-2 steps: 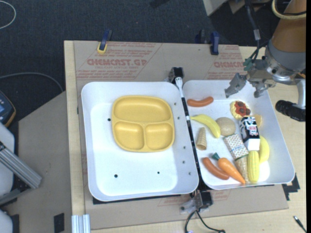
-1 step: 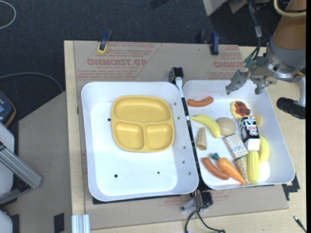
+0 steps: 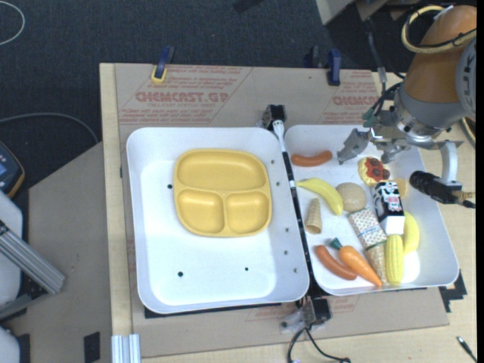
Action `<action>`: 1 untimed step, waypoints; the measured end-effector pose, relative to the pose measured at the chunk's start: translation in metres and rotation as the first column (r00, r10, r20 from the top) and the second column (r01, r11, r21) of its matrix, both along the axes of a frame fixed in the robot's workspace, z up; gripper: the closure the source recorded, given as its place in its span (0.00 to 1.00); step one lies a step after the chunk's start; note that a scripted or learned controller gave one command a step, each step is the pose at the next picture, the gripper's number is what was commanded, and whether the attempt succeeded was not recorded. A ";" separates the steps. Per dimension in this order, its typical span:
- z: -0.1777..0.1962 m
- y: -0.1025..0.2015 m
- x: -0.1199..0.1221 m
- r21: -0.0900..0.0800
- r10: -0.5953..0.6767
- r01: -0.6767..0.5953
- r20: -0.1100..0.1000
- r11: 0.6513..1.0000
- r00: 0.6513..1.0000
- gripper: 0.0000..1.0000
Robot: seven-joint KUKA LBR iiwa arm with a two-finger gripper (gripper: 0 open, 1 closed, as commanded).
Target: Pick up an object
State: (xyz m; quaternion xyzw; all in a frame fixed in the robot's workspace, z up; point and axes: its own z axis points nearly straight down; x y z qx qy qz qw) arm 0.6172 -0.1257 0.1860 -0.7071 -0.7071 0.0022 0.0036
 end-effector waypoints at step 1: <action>-0.049 0.005 -0.010 0.000 0.000 0.000 0.000 1.000 1.000 0.00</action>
